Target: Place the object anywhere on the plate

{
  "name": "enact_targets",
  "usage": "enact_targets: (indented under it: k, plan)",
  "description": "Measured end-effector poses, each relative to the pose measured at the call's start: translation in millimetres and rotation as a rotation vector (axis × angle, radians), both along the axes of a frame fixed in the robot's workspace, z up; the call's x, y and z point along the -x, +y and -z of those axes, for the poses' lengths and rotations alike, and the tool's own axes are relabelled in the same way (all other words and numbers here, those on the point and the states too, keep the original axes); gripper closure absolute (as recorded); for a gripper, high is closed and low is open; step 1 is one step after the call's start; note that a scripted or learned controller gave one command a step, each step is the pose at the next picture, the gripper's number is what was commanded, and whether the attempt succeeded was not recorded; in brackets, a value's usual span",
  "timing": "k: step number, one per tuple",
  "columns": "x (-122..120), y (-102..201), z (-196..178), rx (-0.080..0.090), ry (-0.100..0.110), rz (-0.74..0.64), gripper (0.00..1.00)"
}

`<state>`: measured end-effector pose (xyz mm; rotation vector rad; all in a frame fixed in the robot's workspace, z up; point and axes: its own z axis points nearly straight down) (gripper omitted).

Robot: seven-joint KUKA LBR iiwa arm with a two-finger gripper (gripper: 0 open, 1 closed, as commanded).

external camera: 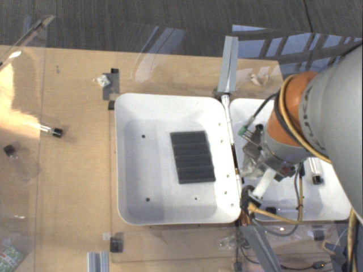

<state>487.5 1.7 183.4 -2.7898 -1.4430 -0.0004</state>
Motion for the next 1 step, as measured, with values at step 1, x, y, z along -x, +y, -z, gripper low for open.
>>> enact_targets:
  k: [1]
  plan:
    - [-0.1,88.5,-28.4,0.000,-0.003,-0.003,1.00]
